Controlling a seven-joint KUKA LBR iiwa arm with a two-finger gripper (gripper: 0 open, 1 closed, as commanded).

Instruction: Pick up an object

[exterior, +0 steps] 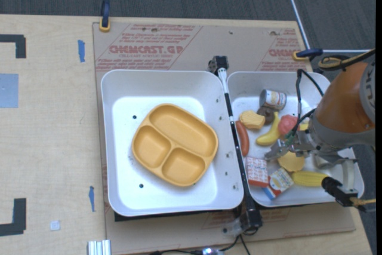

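My gripper [285,148] is low inside the right bin [239,83], reaching in from the right under the orange band of the arm [349,101]. It hangs among the toy foods, right above a flat yellow piece [291,162] and next to a small banana [268,135] and a red fruit [288,123]. Around it lie a sausage [242,137], a bread slice [252,120], a small can [274,98], a red and white box [256,171], a wrapped packet [279,181] and a long yellow piece [309,178]. No object is visibly lifted.
The left bin [113,128] holds a yellow divided plate [174,144]. A black divider bar [230,110] runs between the bins. Cables trail off the arm at the right.
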